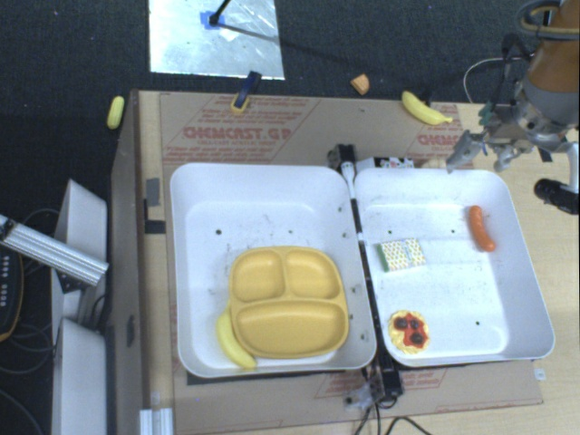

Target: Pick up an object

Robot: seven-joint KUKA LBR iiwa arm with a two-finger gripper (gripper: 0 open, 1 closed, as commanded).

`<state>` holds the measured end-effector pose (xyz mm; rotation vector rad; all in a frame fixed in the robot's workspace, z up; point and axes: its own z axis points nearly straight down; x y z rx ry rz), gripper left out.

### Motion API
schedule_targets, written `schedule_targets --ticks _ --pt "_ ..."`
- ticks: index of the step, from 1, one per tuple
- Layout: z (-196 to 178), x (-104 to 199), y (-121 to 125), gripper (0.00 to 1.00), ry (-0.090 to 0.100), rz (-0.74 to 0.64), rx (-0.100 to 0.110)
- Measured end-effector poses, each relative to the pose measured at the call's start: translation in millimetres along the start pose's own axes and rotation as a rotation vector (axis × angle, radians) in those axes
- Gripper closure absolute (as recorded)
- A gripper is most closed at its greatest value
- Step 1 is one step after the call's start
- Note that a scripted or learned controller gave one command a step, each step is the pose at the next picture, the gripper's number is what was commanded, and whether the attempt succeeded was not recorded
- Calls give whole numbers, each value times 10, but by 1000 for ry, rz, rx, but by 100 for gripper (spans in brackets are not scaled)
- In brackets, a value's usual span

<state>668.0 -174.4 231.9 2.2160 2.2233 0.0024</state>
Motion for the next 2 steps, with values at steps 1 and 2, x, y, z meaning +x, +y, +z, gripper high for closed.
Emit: schedule_targets --ticks 1,2 --pt "102 -329 -492 0 -1 2 1" --pt "-14 -327 -479 100 -2 -2 -3"
